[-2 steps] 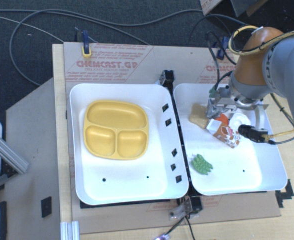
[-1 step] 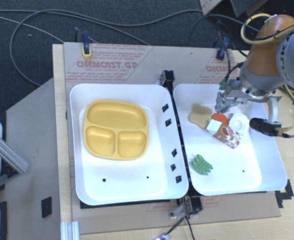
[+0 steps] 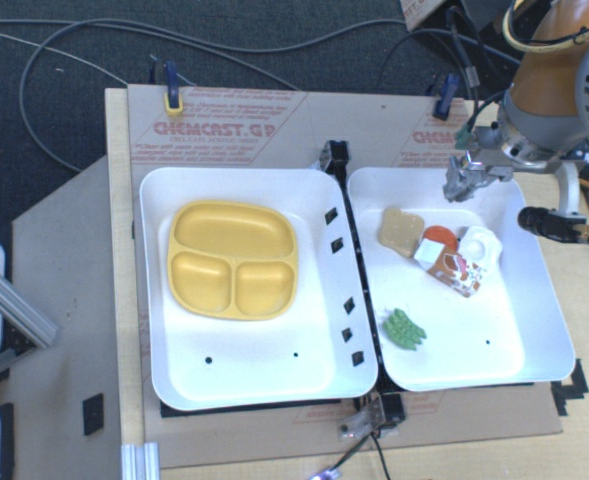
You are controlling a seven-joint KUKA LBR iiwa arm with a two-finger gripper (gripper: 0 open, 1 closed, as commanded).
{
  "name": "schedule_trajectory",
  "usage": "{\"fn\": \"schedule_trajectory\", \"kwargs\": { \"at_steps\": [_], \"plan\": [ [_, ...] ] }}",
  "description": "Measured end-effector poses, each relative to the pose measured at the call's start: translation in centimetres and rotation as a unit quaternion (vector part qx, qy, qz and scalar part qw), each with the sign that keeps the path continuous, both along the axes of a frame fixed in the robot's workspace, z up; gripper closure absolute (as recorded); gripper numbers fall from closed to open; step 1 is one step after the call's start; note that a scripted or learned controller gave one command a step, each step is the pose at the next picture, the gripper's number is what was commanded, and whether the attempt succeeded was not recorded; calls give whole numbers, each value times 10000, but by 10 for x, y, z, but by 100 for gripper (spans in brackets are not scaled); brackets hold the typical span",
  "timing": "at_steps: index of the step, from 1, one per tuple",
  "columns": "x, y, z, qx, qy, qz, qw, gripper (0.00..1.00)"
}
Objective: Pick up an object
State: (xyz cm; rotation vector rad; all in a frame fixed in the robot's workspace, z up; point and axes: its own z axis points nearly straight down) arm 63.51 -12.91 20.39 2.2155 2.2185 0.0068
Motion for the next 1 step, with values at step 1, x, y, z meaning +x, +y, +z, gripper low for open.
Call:
{"fn": "schedule_trajectory", "kwargs": {
  "at_steps": [1],
  "plan": [
    [1, 0, 20, 6, 19, -4, 10000, 100]
  ]
}}
